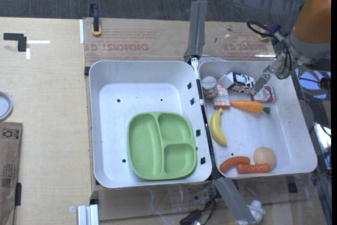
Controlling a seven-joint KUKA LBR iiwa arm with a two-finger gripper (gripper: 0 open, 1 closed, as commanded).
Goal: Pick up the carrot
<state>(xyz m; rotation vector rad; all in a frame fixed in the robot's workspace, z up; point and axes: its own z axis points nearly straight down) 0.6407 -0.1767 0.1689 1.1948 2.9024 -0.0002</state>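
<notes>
The tool (pixel 259 93) hovered just above the carrot (pixel 246 106) in the right bin (pixel 300 129); its opening could not be told.

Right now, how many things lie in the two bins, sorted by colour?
Orange: 3 – carrot, two sausages
Yellow: 1 – banana
Green: 1 – plate
Tan: 1 – bun
Other packaged items: 4
Total: 10

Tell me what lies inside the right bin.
In the right bin: carrot, banana, two sausages, a round bun, a can, small packets. The gripper partly covers one packet.
</notes>
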